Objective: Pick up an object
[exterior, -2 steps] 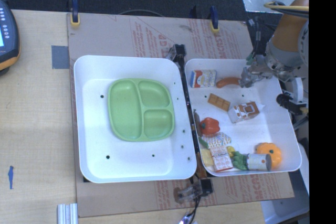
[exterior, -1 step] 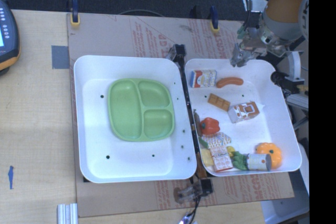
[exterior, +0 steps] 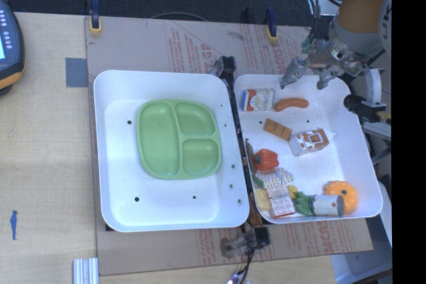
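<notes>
Above the far edge of the right-hand shallow white bin (exterior: 369, 173), the grey two-finger gripper (exterior: 307, 77) hangs with its jaws spread open and nothing between them, just beyond the orange sausage-shaped toy (exterior: 291, 104). Near it in that bin lie a small brown block (exterior: 277, 130), a red pepper toy (exterior: 266, 159) and an orange pumpkin toy (exterior: 341, 195). Beside it on the desk (exterior: 46, 163), the left white bin (exterior: 116, 209) holds a light green divided plastic plate (exterior: 179, 139).

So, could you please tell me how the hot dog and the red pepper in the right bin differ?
The hot dog is long, thin and orange-red; the red pepper is rounder, chunkier and brighter red with a green stem. The hot dog lies near the far wall, close to the gripper; the red pepper sits by the left wall. Both rest loose in the right bin.
</notes>
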`<state>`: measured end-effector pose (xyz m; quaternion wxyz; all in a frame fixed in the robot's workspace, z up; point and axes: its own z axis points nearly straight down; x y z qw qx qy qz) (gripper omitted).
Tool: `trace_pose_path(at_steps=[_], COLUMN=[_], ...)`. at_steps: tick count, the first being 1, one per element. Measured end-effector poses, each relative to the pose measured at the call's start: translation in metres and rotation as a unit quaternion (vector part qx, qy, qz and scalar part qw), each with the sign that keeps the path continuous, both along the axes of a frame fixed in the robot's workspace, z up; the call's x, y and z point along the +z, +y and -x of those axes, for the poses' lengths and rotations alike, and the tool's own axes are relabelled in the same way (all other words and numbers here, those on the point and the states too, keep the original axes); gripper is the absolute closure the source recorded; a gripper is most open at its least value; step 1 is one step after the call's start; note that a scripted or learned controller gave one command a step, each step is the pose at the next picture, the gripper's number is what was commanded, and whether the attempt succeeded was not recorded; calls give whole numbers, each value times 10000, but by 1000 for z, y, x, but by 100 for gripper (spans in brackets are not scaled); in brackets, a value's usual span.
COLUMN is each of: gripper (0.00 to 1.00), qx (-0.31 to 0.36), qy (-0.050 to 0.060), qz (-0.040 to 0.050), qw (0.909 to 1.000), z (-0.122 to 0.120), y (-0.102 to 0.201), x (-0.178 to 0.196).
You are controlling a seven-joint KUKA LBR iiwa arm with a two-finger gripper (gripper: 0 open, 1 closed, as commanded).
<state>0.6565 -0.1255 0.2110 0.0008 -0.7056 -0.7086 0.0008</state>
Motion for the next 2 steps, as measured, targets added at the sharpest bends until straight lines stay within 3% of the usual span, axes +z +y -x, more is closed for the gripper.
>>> trace_pose_path(at_steps=[1, 2], gripper=[0, 0], qx=[-20, -1], qy=[22, -20], qz=[-6, 3], qw=[10000, 10000], z=[36, 17], y=[-16, -27], x=[-125, -117])
